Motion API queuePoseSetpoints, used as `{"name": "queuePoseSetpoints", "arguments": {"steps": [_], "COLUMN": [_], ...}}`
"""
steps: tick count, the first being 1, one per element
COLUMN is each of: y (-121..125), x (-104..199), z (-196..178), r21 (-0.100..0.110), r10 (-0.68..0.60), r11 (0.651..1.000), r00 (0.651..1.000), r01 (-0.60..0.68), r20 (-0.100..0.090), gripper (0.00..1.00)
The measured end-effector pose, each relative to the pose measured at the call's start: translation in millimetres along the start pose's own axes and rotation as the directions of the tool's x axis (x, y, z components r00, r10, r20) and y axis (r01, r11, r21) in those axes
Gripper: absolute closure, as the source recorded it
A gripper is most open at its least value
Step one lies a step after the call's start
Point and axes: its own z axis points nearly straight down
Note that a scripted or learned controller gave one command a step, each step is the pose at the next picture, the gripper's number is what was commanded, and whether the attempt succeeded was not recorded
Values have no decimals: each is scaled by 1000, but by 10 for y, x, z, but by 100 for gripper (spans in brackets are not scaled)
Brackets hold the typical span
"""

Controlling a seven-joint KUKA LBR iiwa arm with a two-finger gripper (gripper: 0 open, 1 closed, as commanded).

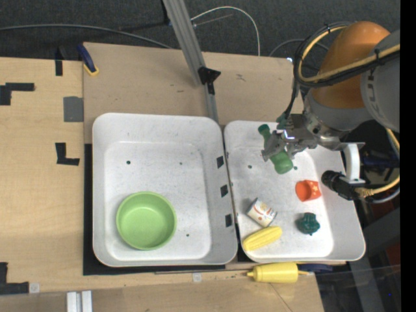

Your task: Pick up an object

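1. Your pincer (pixel 278 149) hangs over the upper part of the right bin (pixel 338 247), and you cannot tell from this angle whether it is spread or pressed together.
2. You will find a green bottle-like object (pixel 281 161) right at the pincer's tip, lying tilted in the right bin; whether it is actually pinched cannot be made out.
3. Look just right of it for an orange piece (pixel 308 190), with a dark green piece (pixel 308 223) below that.
4. You have a small white can (pixel 262 212) on its side toward the bin's lower left, and a yellow corn cob (pixel 262 238) just under it, near the front rim.
5. Your left bin (pixel 104 135) touches the right one along their shared edge and holds a light green bowl (pixel 146 220) in its lower left corner.
6. You can see a yellow bottle (pixel 275 273) lying outside on the bench, just beyond the right bin's front edge.
7. Your bench (pixel 39 207) is pale wood with black tape marks on its left side, and a grey pole (pixel 185 31) slants up from behind the bins.
8. Past the bench's far edge you see dark carpet (pixel 97 5) with thin cables trailing across it.
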Motion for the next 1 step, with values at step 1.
{"name": "queuePoseSetpoints", "arguments": {"steps": [1], "y": [71], "x": [533], "z": [-47], "r21": [-1], "r10": [-2], "r11": [1000], "r00": [1000], "r01": [2], "r20": [0], "gripper": [100]}}
